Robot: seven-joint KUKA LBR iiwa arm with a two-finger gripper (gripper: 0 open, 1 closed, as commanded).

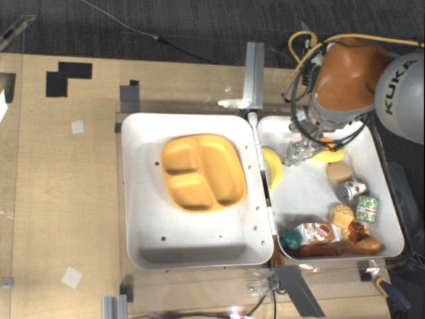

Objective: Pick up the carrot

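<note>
Camera view: carrot [364, 246] lies well apart from pincer [297, 153].

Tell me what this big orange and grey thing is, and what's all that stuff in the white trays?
That is a robot arm. The camera looks down on it from above a bench. At the arm's end is a gripper, like a two-fingered hand, hanging over the right bin. I see nothing between its fingers. The left bin holds a yellow plate with sections. The right bin holds pretend food and small cans, piled in its near corner. The long orange thing there may be the carrot it should pick up.
</note>
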